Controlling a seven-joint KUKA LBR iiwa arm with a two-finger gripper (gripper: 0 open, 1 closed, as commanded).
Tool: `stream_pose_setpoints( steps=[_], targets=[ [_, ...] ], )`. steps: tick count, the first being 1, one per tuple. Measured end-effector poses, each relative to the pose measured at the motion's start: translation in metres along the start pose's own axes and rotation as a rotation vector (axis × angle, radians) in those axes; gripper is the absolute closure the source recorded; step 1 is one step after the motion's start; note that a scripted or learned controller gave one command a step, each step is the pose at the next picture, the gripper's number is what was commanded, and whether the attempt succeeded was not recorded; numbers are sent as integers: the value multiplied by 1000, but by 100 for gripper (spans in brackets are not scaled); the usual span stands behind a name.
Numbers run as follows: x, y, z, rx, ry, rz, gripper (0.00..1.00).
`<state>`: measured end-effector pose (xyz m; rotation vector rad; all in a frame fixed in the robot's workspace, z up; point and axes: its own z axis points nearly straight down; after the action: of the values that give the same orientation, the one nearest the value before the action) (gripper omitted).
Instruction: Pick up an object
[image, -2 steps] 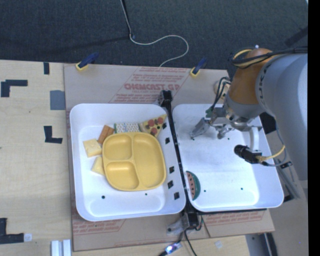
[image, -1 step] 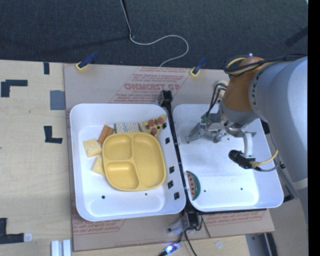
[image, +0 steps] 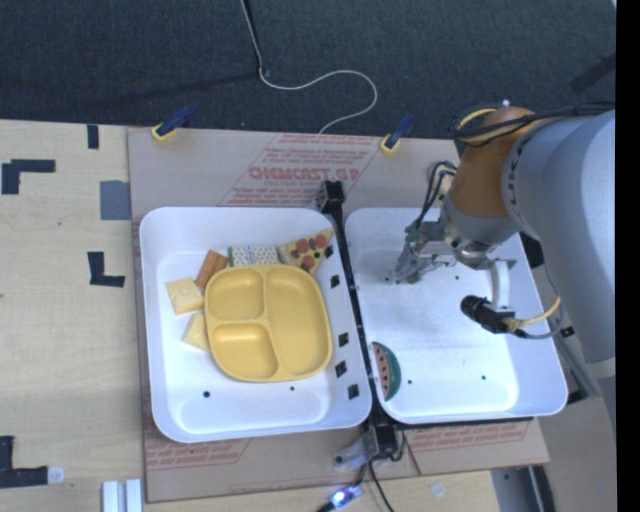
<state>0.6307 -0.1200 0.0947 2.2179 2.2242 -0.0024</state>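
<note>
Lettering in red, reading upside down from this camera, is printed on the cardboard sheet (image: 300, 165) under the bins; it is too faint to spell out with confidence. Blue and yellow clamps (image: 174, 122) pin the sheet's far corners to the surface (image: 60, 300), which carries dark tape marks.

The left bin (image: 160, 400) holds a yellow divided plate (image: 268, 322) with three compartments, lying flat near the middle. Tucked around the plate's far-left edge are a pale cracker-like square (image: 184, 295), an orange-brown piece (image: 210, 267) and another pale wedge (image: 195, 330). Along its far edge lie a speckled strip (image: 252, 255) and a toy pizza slice (image: 308, 248), near the divider between the bins.

The right bin (image: 540, 400) holds a toy watermelon slice (image: 386, 368), lying at the bin's near-left edge, just beside the divider.

The grey arm (image: 570, 220) reaches in from the right, its orange band (image: 480, 175) above the wrist. The gripper (image: 408, 268) points down over the far-left part of the right bin, well apart from the watermelon slice. Whether its fingers are spread or pressed together cannot be told, and nothing is visible between them.
</note>
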Motion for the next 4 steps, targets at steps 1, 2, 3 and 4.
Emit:
stream_pose_setpoints(
  steps=[1, 2, 3, 4],
  targets=[
    [-9, 0, -56, -4, 1, 2, 100],
    [-18, -1, -109, -5, 0, 1, 100],
    [-18, -1, -130, -1, 2, 1, 100],
    [34, -27, -123, 2, 3, -2, 100]
  ],
)
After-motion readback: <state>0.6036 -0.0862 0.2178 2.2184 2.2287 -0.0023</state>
